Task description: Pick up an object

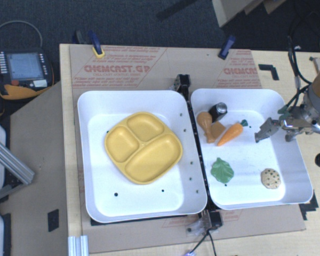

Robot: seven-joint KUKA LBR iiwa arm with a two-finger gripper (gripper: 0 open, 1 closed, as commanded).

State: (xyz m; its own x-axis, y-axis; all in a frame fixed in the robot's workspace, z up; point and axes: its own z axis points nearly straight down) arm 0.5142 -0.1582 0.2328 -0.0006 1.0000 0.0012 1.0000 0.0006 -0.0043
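Observation:
The right bin (pixel 293 193) holds several small items. An orange carrot (pixel 230 134) lies near its left side, touching a tan cone-shaped piece (pixel 206 124). A small dark can (pixel 219 110) sits just behind them. A green leafy piece (pixel 222 170) lies nearer the front, and a speckled cookie (pixel 270 178) is at the front right. My gripper (pixel 278 131) hangs over the right part of this bin, right of the carrot and above the cookie. Its fingers (pixel 264 130) are spread open, with nothing between them.
The left bin (pixel 96 196) carries a yellow divided plate (pixel 144 147). Black clamps (pixel 182 82) sit between the two bins at the back and front. Cables and the arm's wrist (pixel 314 103) crowd the right edge.

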